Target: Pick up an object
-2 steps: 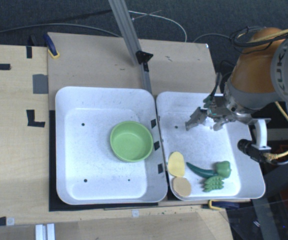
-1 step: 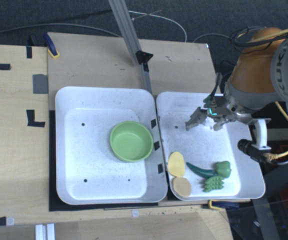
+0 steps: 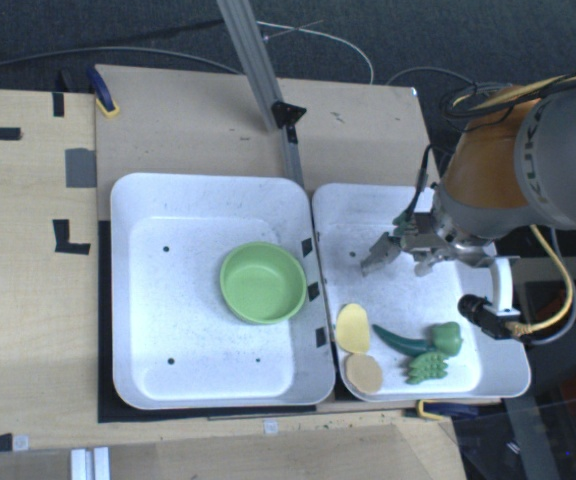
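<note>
My pincer [image 3: 400, 255] hangs over the right bin [image 3: 368, 208], near its middle, fingers spread apart with nothing between them. One finger [image 3: 376, 259] points toward eight o'clock, the other [image 3: 426, 262] sits just beside the wrist.

The things I could take lie at five to six o'clock from my pincer, along the bin's near edge: a yellow piece [image 3: 353, 328] and a tan round piece [image 3: 364, 373] touching it below, then a dark green pepper [image 3: 400, 340], a green pepper [image 3: 446, 337] and a bumpy green piece [image 3: 427, 368] clustered together.

At nine o'clock, in the left bin [image 3: 148, 208], a green bowl [image 3: 262, 283] stands upright. I can read no writing or labels anywhere.
</note>
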Tool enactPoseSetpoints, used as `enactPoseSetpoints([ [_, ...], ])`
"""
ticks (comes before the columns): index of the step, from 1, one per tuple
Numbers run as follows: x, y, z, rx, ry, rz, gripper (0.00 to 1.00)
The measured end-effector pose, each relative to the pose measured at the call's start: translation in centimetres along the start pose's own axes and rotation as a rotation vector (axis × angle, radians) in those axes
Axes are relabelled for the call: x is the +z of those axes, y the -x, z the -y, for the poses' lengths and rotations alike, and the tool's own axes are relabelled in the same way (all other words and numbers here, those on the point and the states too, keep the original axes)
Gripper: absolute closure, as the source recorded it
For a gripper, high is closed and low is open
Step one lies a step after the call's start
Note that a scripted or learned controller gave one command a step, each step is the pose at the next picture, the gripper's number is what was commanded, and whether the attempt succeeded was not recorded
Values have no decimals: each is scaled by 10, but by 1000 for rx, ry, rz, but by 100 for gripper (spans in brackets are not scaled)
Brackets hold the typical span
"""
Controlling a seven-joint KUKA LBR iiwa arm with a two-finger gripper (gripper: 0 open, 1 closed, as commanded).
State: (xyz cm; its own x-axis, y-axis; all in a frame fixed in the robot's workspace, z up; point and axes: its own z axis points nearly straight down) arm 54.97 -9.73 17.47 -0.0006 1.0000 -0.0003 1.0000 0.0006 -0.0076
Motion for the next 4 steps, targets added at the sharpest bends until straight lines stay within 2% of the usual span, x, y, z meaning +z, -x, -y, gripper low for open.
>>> enactPoseSetpoints([
  [1,65,-3,3,0,-2,-1,0],
  [2,86,-3,3,-1,6,1,0],
  [3,76,-4,4,-1,4,-1,100],
  [4,14,-1,6,0,11,0,100],
])
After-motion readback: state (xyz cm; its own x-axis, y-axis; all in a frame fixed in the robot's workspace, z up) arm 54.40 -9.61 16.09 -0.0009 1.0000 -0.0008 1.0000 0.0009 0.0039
